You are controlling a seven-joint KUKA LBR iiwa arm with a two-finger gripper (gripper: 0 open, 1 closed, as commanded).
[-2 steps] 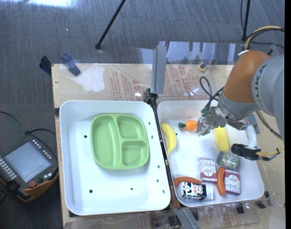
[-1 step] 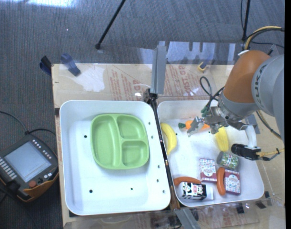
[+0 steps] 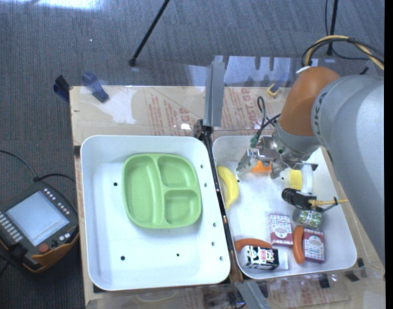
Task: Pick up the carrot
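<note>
Camera view: 2 white bins side by side on the bench [image 3: 119, 111]. In the right bin [image 3: 341, 234], gripper [image 3: 264, 163] down near the far-left corner, an orange bit of carrot [image 3: 261, 168] right at its tip; long axis and heading of the carrot hidden. Gripper's grip: cannot tell. Arm [image 3: 338, 118] reaching in from the right, orange band up, wrist bent downward. Banana [image 3: 228, 184] just left of the gripper. Green plate [image 3: 162, 190] in the left bin [image 3: 100, 237].

Orange carrot [image 3: 261, 168] lies partly hidden in the right bin [image 3: 341, 250].
</note>
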